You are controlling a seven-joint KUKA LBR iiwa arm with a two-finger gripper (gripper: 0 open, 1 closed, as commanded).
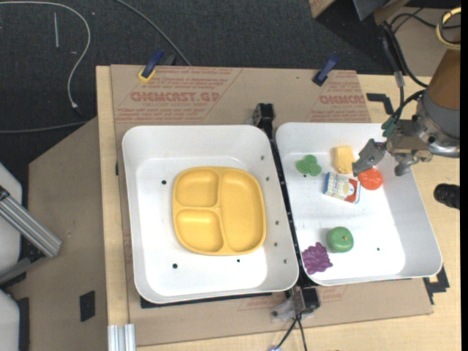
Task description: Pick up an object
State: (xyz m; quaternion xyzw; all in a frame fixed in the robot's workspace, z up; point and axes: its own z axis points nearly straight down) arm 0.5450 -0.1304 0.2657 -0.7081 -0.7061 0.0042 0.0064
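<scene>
The right bin [409, 232] holds several small items: a green leafy piece [308, 166], a yellow block [343, 158], a small white carton [339, 186], a red-orange round piece [371, 179], a green apple [340, 239] and purple grapes [316, 257]. My gripper [383, 161] hangs over the bin's upper right part, just above the red-orange piece. Its fingers [365, 156] are spread apart with nothing between them.
The left bin [146, 196] holds a yellow divided plate [219, 210]. A black clamp [263, 114] sits between the bins at the back, and blue clips [325, 69] hold the cardboard base. Bare bin floor lies at the right bin's lower right.
</scene>
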